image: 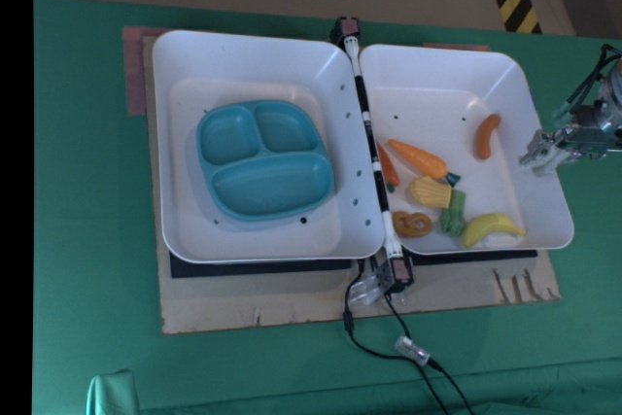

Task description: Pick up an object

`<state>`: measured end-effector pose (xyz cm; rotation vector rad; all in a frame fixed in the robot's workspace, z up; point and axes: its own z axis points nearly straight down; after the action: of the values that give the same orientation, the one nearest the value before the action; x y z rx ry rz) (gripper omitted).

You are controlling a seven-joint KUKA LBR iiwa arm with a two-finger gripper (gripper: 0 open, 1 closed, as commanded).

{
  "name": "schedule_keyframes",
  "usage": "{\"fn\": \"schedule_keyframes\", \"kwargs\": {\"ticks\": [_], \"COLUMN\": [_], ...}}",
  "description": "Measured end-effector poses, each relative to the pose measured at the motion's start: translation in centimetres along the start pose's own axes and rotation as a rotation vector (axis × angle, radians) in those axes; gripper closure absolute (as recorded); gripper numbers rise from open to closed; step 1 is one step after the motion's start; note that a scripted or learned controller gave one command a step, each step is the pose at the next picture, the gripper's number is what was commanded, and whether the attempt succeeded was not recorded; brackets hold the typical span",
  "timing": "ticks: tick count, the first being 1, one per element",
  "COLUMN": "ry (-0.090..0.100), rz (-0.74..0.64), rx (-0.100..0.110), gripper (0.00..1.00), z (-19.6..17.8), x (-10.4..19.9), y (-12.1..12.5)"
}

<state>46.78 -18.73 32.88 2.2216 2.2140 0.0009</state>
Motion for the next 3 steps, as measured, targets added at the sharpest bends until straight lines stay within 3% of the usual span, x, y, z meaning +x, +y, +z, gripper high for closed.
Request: {"fn": "schedule_keyframes", "kwargs": {"ticks": [1,3], "ry": [0.001,0.0], "rz": [0.001,0.0], "rx": [0.002,0.0], "gripper": [1.0,1.0], "z": [1.4,-0.8], "x": [0.0,0.0], "y": [0.0,0.6]}}
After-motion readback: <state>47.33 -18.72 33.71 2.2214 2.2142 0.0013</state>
